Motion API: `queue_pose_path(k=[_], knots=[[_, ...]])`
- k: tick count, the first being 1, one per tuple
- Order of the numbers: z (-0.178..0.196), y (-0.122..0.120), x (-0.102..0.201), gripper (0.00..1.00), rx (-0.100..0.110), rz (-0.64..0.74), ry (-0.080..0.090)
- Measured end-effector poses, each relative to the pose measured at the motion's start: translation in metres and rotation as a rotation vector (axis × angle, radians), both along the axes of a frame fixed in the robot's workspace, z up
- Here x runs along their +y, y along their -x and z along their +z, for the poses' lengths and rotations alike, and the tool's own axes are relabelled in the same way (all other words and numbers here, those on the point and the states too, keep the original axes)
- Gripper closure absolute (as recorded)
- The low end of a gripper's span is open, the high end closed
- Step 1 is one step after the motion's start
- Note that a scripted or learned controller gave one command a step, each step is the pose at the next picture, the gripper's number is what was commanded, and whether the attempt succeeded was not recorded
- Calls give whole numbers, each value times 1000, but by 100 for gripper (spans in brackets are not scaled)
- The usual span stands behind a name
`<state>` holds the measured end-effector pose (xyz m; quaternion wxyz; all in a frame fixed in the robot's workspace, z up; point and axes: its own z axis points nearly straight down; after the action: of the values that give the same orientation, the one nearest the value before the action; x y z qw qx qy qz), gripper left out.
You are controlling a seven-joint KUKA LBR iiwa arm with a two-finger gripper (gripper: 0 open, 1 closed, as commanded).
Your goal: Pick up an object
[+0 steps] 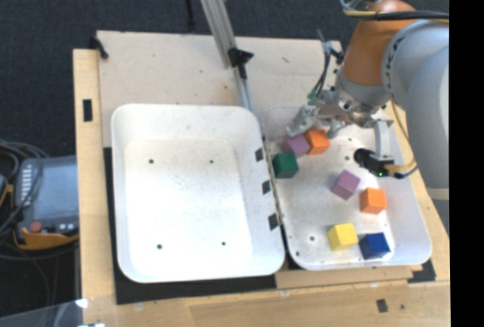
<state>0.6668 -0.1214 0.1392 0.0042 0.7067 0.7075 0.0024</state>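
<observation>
Blue (374, 245) and yellow (342, 235) cubes sit nearest in the right bin (408, 242), then an orange cube (372, 200), a purple cube (345, 184) and a green cube (285, 164) against the left wall, all seemingly small, rigid, light blocks best pinched across two flat opposite faces. Farther back the gripper (311, 119) hangs low over a second purple cube (297, 144) touching a second orange cube (318, 141); how wide it stands I cannot tell. Beyond lie smooth white plastic, the left bin (189, 189), the bench (174, 60) and a slanting metal post (212, 0), leaving little room between the paired cubes.
</observation>
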Motion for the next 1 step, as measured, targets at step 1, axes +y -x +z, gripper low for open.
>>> queue_pose_path(k=[1], knots=[[9,0,-1,100,0,-3,0]])
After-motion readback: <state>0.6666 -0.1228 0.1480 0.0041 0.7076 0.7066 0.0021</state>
